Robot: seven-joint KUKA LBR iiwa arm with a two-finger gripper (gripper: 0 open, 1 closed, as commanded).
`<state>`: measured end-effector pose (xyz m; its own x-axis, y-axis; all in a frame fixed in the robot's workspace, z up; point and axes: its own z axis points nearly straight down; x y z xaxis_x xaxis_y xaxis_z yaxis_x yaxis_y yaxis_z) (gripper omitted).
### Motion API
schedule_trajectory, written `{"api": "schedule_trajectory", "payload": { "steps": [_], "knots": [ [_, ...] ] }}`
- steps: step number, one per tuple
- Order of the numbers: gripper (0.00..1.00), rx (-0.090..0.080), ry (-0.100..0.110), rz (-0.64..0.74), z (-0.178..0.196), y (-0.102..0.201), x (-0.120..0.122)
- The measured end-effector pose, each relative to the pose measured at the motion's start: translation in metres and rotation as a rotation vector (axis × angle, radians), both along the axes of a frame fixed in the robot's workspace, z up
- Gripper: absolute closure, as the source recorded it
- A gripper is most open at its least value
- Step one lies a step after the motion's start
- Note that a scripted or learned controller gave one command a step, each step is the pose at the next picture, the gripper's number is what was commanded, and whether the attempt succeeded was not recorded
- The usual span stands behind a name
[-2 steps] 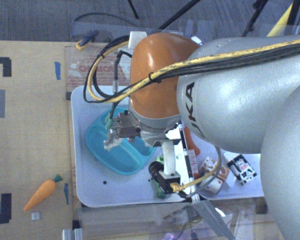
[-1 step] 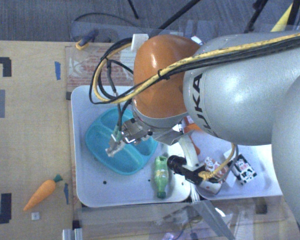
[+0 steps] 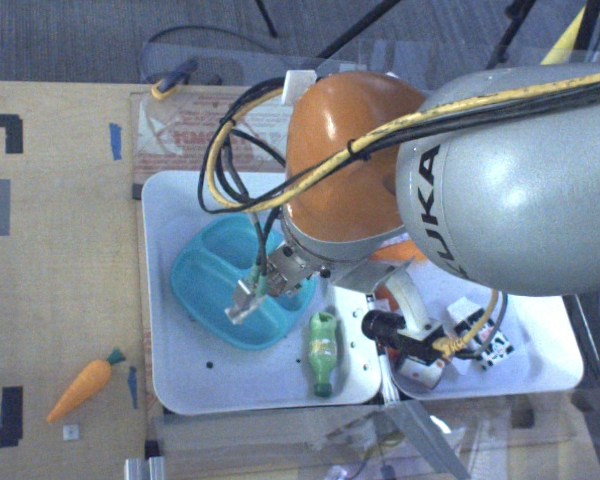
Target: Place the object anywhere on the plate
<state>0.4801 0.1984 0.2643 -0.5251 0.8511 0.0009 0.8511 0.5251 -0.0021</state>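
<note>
one blue plate [image 3: 205, 273] in left bin [image 3: 170, 368]. one green bottle [image 3: 323, 352] lying in same bin, just beside plate at its 4 o'clock. jaws [image 3: 248, 303] over plate's 3 o'clock side; cannot tell how wide they stand. one toy carrot [image 3: 80, 388] on desk [image 3: 50, 268], 8 o'clock.

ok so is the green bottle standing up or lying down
Lying down. The green bottle lies flat on the white bin floor, just right of the blue plate.

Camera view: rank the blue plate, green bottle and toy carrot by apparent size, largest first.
1. blue plate, clearly largest, though partly covered by the arm.
2. green bottle and toy carrot look about alike; I won't rank them.
</note>
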Motion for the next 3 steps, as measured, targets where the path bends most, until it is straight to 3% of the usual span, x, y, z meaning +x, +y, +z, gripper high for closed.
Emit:
{"api": "schedule_trajectory", "payload": {
  "steps": [1, 2, 3],
  "knots": [
    [1.00, 0.002, -0.002, -0.002, 0.010, 0.000, 0.001],
    [1.00, 0.002, -0.001, 0.300, -0.108, 0.017, -0.001],
    [0.00, 0.002, -0.001, 0.300, -0.108, 0.017, -0.001]
  ]
}}
